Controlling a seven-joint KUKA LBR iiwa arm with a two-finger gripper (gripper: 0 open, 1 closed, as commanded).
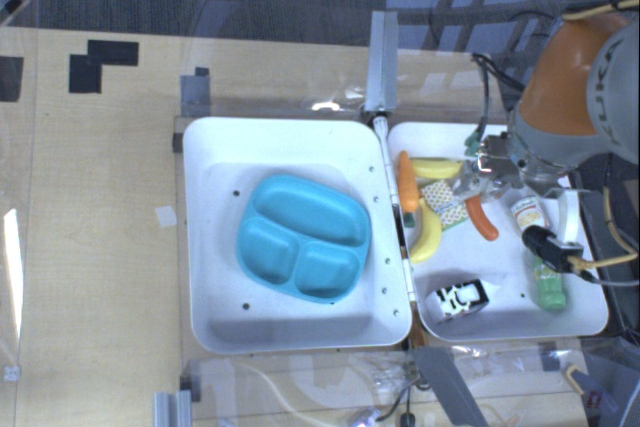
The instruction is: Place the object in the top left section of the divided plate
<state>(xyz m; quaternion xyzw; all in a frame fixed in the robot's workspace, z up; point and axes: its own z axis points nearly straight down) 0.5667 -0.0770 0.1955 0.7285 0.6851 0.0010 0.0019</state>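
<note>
Gripper [487, 167] is positioned over right bin [590, 320], above sausage [481, 218]; its grasp state cannot be told. Blue plate [300, 237] is seen in left bin [215, 315].

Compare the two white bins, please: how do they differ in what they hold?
The left bin holds one thing, a blue divided plate; the right bin holds several small things, among them a banana and a carrot. The arm hangs over the right bin, not the left. Both are shallow and white.
</note>
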